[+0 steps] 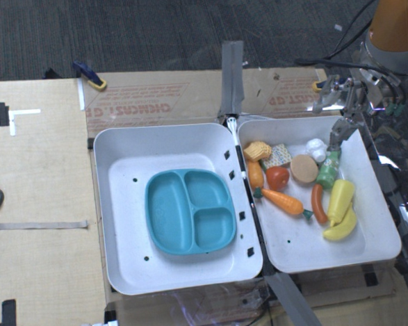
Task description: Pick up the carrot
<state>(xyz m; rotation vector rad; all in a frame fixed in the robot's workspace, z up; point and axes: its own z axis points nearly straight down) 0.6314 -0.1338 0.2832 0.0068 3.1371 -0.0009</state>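
The carrot lies in the right bin, left of the middle. It is orange and tapered, with a small green stub at its lower right end, and it slants from upper left to lower right. Nothing covers it. A red tomato touches its upper side. My gripper hangs over the bin's far right corner, well up and to the right of the carrot. It sits just above a green vegetable, and I see nothing held in it.
Around the carrot lie a red sausage, yellow pieces, a tan round disc, a white bulb, a bread piece and an orange piece. The left bin holds a teal divided plate.
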